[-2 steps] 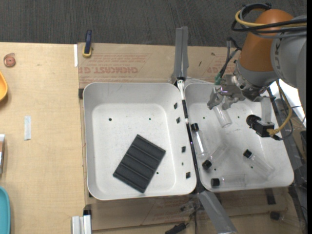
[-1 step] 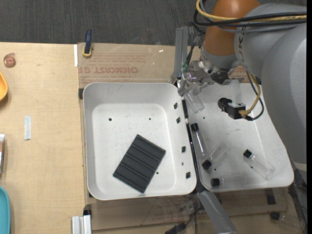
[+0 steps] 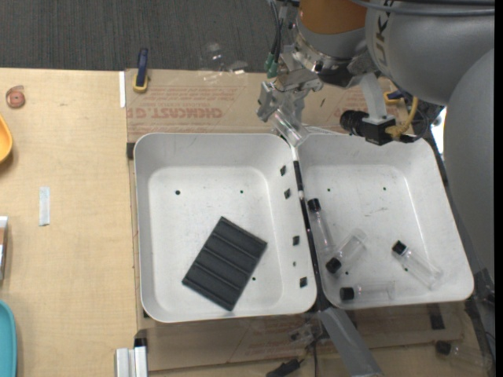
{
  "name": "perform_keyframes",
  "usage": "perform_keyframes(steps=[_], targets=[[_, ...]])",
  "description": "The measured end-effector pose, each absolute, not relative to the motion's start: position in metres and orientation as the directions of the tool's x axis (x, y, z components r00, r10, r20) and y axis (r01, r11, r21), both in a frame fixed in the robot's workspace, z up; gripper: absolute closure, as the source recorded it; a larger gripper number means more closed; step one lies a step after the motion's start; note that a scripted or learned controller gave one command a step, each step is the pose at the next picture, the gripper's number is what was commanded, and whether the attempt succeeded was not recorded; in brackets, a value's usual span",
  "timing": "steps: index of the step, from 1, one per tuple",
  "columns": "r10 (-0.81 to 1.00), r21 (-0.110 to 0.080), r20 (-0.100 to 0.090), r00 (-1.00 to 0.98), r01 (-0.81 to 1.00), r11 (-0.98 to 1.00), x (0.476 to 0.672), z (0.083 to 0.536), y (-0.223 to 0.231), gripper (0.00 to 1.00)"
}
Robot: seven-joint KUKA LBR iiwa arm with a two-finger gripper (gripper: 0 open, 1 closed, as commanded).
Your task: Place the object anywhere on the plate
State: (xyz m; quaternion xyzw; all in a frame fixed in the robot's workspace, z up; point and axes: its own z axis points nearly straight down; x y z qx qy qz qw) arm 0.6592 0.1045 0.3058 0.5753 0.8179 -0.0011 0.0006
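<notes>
Gripper hovered above the back rim between the bins; finger state couldn't be told. Black ridged plate lay in left bin. Clear vials sat in right bin.

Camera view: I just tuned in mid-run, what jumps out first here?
The black ribbed plate lies at a slant on the floor of the left bin. Several clear vials with black caps are scattered in the right bin, mostly along its near side. The arm's hand hovers high over the far end of the divide between the bins.
</notes>
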Motion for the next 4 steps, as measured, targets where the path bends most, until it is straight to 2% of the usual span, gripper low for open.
perform_keyframes(steps=[1, 2, 3, 4], targets=[[0.949, -0.001, -0.002, -0.316, 0.949, 0.316, 0.657, 0.343, 0.188, 1.0], [0.901, -0.003, -0.002, -0.434, 0.901, 0.434, 0.659, 0.306, 0.219, 1.0], [0.706, 0.0, -0.003, -0.709, 0.706, 0.709, 0.66, 0.397, 0.208, 1.0], [0.705, -0.002, -0.005, -0.709, 0.705, 0.709, 0.661, 0.404, 0.207, 1.0]])
